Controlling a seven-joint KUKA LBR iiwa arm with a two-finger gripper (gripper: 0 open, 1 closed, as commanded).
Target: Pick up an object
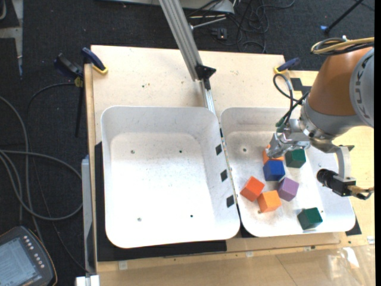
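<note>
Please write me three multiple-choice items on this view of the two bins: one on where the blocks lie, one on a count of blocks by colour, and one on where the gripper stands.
1. Where do the blocks lie?
A. all in the left bin
B. all in the right bin
C. on the bench outside the bins

2. How many dark green blocks can be seen?
A. two
B. none
C. four

3. Where is the gripper?
A. over the left bin
B. over the bench behind the bins
C. low in the right bin, at the cluster of blocks

Key:
1 B: the blue block, the purple block and the rest all sit inside the right bin.
2 A: one green block lies beside the gripper, another green block near the bin's front edge.
3 C: the gripper is down just above the blue block.
</note>
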